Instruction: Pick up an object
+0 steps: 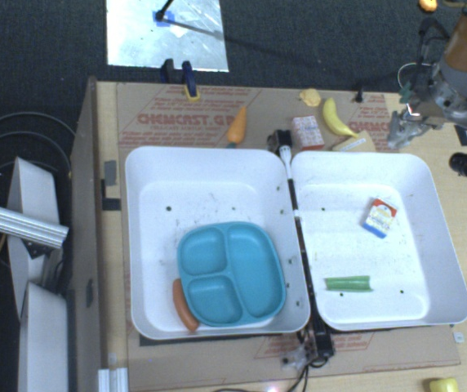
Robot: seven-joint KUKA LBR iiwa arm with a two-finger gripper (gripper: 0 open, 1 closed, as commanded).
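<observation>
Small carton [380,217] in right bin [442,219], well apart from gripper [402,131]

I'm looking down at dark carpet [37,31] surrounding the bench. A shiny metal sheet [166,23] is lying on it, catching light. Black cables [5,137] are looping at the left.

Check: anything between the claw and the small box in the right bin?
Nothing visible. The claw sits above the bench just beyond the right bin's far rim, and the box lies in the open on the bin floor. The green piece lies nearer the front, off that path.
</observation>
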